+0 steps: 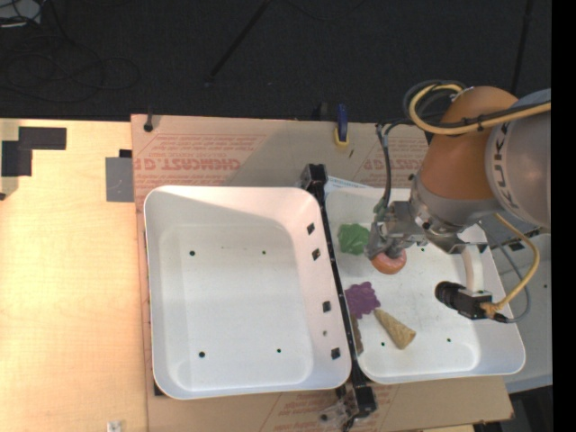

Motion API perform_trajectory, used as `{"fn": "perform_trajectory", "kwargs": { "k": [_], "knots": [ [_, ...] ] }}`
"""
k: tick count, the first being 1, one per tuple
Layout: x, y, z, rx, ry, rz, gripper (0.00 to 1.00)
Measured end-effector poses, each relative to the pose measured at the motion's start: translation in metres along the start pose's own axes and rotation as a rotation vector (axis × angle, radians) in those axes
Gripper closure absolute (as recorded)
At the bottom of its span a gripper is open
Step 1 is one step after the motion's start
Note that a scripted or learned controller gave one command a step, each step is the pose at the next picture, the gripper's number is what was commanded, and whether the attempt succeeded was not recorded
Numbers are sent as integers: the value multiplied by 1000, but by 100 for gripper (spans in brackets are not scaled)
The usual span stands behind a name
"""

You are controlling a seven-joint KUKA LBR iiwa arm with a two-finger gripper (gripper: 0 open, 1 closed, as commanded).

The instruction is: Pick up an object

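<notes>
My gripper [389, 244] hangs low over the right bin [468, 358], directly above a small orange-red round object [390, 262] and touching or nearly touching its top. A green lumpy object [354, 238] lies just left of the gripper. Below them, near the divider, is a purple grape-like bunch [362, 298], and a tan cone [396, 328] lies right of it, pointing up-left. A thin brown item [356, 336] rests along the bin's left wall.
The left bin [171, 241] sits beside the right one, joined to it by a black divider with clips [326, 268]. The grey and orange arm [468, 165] covers the right bin's upper right part.
</notes>
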State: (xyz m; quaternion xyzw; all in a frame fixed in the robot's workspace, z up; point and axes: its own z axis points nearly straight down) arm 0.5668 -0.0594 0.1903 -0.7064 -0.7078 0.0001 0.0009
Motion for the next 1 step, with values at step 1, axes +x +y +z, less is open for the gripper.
{"fn": "perform_trajectory", "kwargs": {
  "k": [1],
  "knots": [
    [85,-26,-48,1,1,-4,100]
  ]
}}
